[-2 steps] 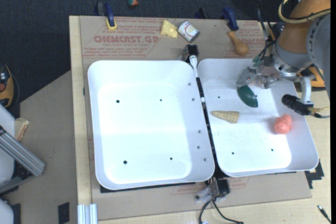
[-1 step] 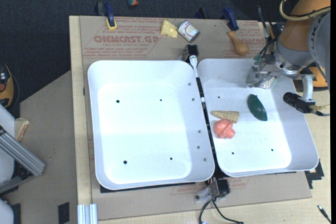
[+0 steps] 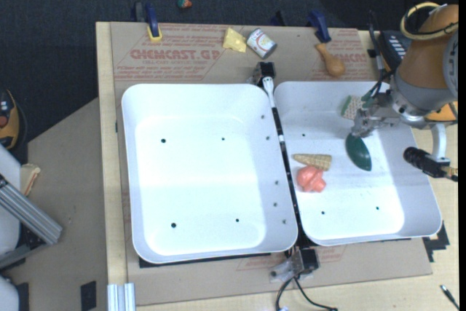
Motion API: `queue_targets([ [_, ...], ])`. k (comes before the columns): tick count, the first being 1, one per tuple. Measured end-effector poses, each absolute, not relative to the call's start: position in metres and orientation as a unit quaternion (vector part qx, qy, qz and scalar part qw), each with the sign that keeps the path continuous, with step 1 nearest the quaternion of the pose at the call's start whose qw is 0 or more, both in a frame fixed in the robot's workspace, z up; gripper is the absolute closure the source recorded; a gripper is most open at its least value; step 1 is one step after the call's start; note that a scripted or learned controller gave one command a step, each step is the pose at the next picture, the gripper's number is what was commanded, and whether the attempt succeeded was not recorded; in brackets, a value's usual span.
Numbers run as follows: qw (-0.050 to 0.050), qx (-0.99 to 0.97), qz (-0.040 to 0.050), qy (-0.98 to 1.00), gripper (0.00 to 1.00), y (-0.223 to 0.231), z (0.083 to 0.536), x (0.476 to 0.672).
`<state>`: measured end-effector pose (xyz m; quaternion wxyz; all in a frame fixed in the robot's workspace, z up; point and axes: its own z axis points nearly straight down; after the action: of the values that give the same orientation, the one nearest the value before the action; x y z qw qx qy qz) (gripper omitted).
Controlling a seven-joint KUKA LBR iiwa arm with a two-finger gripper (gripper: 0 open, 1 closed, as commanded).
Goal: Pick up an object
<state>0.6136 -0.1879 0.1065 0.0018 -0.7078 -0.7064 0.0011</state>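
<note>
While arm reaches in from right, I judge target as dark green object (image 3: 359, 152), lying in right bin (image 3: 408, 218), upper right part. Gripper (image 3: 362, 121) sits just above it, maybe touching its top; contact unclear. Jaws state: cannot tell, tip too small and dark. Nothing visibly held. Just left of target: tan cone (image 3: 313, 159) and pink lump (image 3: 312, 179), touching each other, mid-bin. Pale patterned piece (image 3: 352, 108) behind gripper. Left bin (image 3: 135, 127) alongside. Desk (image 3: 189, 53) rear strip carries yellow wedge (image 3: 234, 41), small can (image 3: 261, 43).

I'm seeing a dark green object (image 3: 359, 151), a tan ridged cone (image 3: 312, 160) and a pinkish-red lump (image 3: 312, 179) showing against the white right bin (image 3: 408, 218), beside the plain white left bin (image 3: 145, 229).
</note>
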Motion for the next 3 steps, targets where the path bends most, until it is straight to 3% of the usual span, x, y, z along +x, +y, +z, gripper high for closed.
queue_targets([
  [1, -0.001, -0.709, 0.0004, -0.705, 1.0, -0.227, 0.086, 0.524],
  [2, 0.002, -0.708, 0.0008, -0.706, 1.0, -0.224, 0.085, 0.477],
  [3, -0.001, -0.708, -0.0004, -0.706, 1.0, -0.224, 0.095, 0.479],
])
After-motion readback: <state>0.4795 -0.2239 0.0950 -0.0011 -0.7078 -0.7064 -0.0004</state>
